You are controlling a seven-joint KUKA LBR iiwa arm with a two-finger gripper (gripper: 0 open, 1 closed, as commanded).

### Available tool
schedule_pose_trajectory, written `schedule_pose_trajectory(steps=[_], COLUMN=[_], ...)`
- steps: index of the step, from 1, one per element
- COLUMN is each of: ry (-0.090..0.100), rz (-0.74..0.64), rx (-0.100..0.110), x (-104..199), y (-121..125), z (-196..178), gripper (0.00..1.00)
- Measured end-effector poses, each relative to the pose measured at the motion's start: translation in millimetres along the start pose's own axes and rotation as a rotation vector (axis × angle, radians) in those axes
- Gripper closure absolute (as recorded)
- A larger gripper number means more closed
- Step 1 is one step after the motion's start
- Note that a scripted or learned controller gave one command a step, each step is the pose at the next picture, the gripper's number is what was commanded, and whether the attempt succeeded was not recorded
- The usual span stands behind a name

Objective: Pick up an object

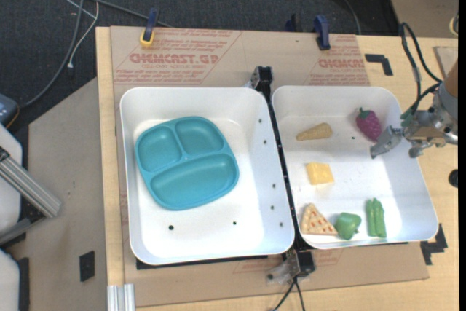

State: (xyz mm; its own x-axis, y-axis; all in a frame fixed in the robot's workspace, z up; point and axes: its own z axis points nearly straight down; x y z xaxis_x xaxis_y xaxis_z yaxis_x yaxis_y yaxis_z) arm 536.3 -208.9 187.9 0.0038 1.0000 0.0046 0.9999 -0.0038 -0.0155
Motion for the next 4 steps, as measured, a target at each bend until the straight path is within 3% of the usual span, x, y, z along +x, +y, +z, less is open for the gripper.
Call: schedule_pose_trajectory(steps=[1,3,4], ry=[-0.004,-0.002,-0.003], rz=[-0.004,-0.004,-0.004], rx=[-0.015,-0.012,-0.016], x=[1,3,3], y=[3,8,9], z=[-9,105,91], gripper=[0.0,0.0,1.0])
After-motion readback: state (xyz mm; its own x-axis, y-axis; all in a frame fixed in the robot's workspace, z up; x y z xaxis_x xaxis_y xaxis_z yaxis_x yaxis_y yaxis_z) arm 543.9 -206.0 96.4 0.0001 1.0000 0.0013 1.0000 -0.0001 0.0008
